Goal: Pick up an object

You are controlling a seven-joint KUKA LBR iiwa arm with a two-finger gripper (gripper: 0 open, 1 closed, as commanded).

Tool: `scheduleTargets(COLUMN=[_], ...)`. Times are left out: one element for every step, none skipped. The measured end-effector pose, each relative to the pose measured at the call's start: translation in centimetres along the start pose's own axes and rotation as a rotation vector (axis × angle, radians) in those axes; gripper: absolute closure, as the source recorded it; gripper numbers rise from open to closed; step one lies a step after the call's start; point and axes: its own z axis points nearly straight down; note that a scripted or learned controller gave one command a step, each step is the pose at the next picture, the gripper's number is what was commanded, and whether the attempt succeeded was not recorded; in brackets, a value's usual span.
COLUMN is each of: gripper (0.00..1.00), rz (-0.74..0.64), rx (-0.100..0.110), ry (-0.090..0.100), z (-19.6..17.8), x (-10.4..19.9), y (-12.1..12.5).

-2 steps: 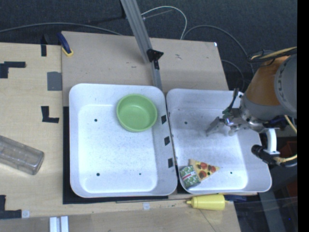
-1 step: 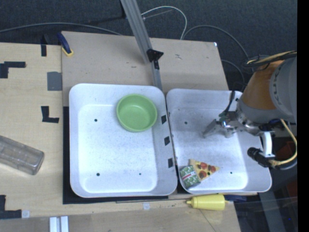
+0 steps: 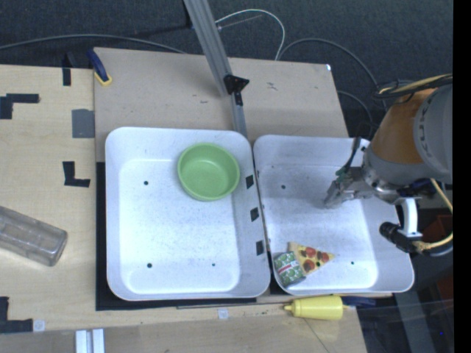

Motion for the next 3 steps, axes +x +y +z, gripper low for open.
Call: scheduleTargets(gripper=[1.0, 1.0, 1.0], rz=[0.002, 0.001, 0.002], rx=[-0.005, -0.007, 0.0], ry=[-0.001, -0.002, 0.0], z=[-6.3, -12.6, -12.8], x=[-0.1, 0.1, 0.2], y=[-0.2, 0.2, 0.3])
